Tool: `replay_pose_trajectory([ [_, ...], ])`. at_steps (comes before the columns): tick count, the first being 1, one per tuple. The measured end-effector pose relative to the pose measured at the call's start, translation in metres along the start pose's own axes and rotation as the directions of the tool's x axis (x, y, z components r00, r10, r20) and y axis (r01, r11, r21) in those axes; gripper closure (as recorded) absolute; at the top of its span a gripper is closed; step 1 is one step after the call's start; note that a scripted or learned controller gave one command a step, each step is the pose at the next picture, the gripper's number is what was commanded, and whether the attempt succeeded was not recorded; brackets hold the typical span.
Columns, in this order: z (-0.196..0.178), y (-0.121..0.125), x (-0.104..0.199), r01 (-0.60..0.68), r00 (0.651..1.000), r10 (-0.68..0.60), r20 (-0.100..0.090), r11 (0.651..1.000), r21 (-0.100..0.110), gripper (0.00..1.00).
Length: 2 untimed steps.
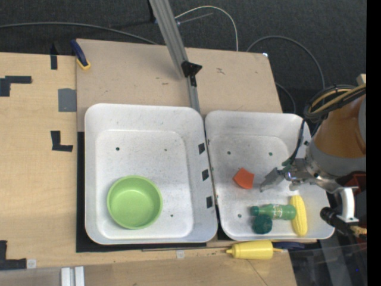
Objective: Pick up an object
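The gripper (269, 180) hung low over the right bin (250, 127), near its right edge, with nothing between its fingers; they looked slightly parted, tips pointing toward the bin's middle. Just beside the tips, toward the bin's centre, lay an orange block (243, 178), the nearest candidate for picking. It looked small, stiff and light, with flat faces that should give a firm pinch across opposite sides; being loose on smooth plastic, it could skid if nudged from one side.

Along the bin's near edge lay a green bottle (272, 212), a dark green piece (261, 223) touching it, and a yellow corn-like toy (299, 214) near the near-right corner, all rounded and likelier to roll. A green bowl (134, 202) sat in the left bin's (143, 115) near-left corner.
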State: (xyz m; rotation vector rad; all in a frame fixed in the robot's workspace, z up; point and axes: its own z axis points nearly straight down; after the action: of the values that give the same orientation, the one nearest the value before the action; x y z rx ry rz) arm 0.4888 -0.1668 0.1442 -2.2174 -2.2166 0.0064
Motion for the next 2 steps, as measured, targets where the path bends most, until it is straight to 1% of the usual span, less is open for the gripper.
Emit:
replay_pose_trajectory([
  [1,0.054,-0.001,0.001,0.001,1.0,-0.001,0.0,1.0,-0.001,0.0],
  [2,0.041,-0.001,0.001,0.002,1.0,-0.002,0.0,1.0,-0.003,1.0],
])
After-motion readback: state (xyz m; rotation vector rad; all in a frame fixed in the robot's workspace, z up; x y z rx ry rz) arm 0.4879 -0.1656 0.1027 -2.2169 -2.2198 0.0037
